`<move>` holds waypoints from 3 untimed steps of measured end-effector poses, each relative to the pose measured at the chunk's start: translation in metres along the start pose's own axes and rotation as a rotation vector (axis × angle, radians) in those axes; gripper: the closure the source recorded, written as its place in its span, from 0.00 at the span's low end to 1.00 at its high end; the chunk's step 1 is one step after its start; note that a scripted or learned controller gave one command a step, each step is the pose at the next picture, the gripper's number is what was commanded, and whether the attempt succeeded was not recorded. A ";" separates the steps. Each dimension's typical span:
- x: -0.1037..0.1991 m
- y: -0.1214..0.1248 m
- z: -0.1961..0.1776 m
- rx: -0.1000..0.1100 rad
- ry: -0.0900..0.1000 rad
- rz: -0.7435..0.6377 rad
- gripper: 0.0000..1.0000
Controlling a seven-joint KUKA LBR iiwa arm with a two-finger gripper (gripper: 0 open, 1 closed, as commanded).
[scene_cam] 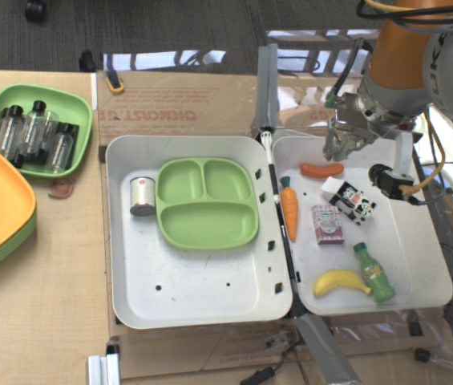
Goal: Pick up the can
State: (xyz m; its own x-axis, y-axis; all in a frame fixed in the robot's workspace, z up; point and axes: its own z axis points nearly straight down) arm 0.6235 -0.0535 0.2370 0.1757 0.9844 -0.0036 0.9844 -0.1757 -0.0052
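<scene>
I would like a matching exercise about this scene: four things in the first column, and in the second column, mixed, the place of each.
Things:
1. can
2. carrot
3. banana
4. pincer

Places:
A. near the front of the right bin, beside the green bottle
B. in the left bin, just left of the green divided plate
C. above the back of the right bin, over the sausage
D. along the left wall of the right bin

Pairs: 1-B, 2-D, 3-A, 4-C
</scene>
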 end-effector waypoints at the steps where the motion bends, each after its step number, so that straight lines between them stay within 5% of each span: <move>1: -0.001 0.000 -0.008 0.002 -0.002 -0.001 1.00; 2: -0.003 0.000 -0.016 0.004 -0.004 -0.002 1.00; 3: 0.028 0.004 -0.012 -0.003 0.001 -0.020 1.00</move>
State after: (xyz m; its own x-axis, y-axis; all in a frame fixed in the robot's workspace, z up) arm 0.6328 -0.0267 0.2490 0.1563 0.9877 -0.0021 0.9877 -0.1563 -0.0018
